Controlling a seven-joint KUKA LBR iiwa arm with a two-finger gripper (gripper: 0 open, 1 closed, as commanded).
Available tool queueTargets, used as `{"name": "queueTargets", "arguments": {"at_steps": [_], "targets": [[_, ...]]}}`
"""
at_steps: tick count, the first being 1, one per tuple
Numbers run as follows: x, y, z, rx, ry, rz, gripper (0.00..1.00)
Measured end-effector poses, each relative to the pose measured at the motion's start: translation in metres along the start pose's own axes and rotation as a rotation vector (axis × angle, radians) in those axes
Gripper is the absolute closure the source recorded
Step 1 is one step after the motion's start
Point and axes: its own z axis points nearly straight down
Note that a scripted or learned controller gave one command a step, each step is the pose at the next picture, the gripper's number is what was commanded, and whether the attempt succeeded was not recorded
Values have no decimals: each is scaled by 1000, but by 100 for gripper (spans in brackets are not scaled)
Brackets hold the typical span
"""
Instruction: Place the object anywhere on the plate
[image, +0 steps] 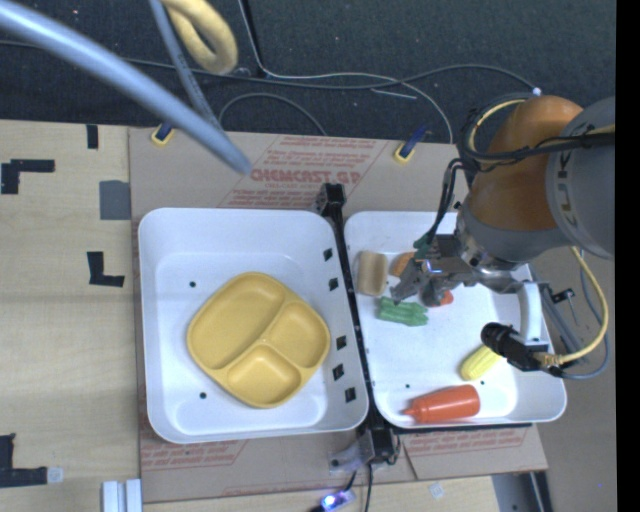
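1. The claw (425, 283) hangs low over the upper left part of the right bin (520, 405), on the arm (520, 190) that reaches in from the right.
2. I cannot tell whether the claw is wide, narrow or holding anything; dark hardware hides its tips.
3. Nearest thing: a green pickle-like piece (403, 314), just below and a little left of the claw. It may be touching, but that is not clear. Its long axis runs roughly left to right, dipping slightly to the right.
4. I judge this green piece to be the task's object. It lies on the floor of the right bin, close to the divider (345, 290) between the 2 bins.
5. Also in that bin: a tan cylinder (371, 272) left of the claw, something orange (401, 264) just beside the claw, a yellow piece (478, 363), and an orange-red carrot-like piece (443, 403) near the front wall.
6. The yellow plate (258, 338), with 3 compartments, sits in the left bin (160, 300), well left of the claw, so the carry must cross the divider leftward.
7. Red print on the cardboard (300, 170) over the tabletop reads roughly "CHEMCAST"; the rest is too small to read.
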Motion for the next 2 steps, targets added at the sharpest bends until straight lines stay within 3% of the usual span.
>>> {"name": "queueTargets", "arguments": {"at_steps": [2], "targets": [[114,-38,13,1,1,-3,100]]}}
